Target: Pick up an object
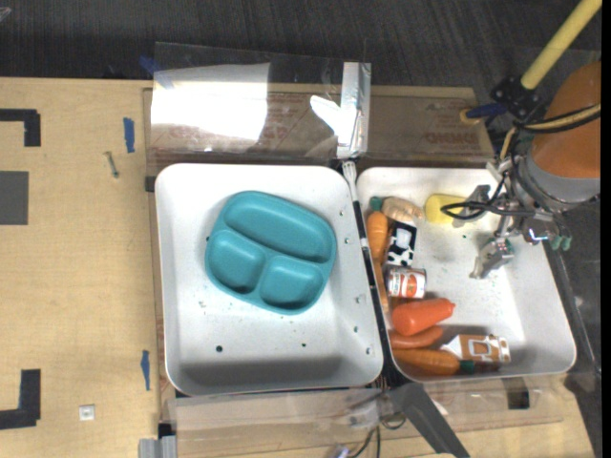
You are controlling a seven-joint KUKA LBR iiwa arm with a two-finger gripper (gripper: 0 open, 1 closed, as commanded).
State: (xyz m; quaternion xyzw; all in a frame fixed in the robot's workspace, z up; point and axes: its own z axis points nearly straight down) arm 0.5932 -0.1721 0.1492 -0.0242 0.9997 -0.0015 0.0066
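Frankly, none of the printing can be read: the small can (406, 281) has a red and white label, the bottle (480, 349) lying at the near edge a white and orange one, and a black and white patterned card (402, 244) sits between them, all too small to make out. These lie along the left side of the right bin (544, 303), together with a slim orange carrot (378, 234), a fat red-orange carrot (421, 315), another carrot (425, 360) touching the bottle, a pale roll (401, 207) and a yellow lemon-like piece (441, 208) near the far wall. The jaws (489, 259) hang over bare bin floor on the right, apart from every object, with nothing between them; how wide they stand I cannot tell. Cables crowd the wrist just above them. The left bin (181, 332) carries a teal divided tray (270, 250). Both bins rest on a light wooden worktop (72, 256), with clear plastic sheeting (248, 113) behind them and dark carpet (286, 12) beyond.
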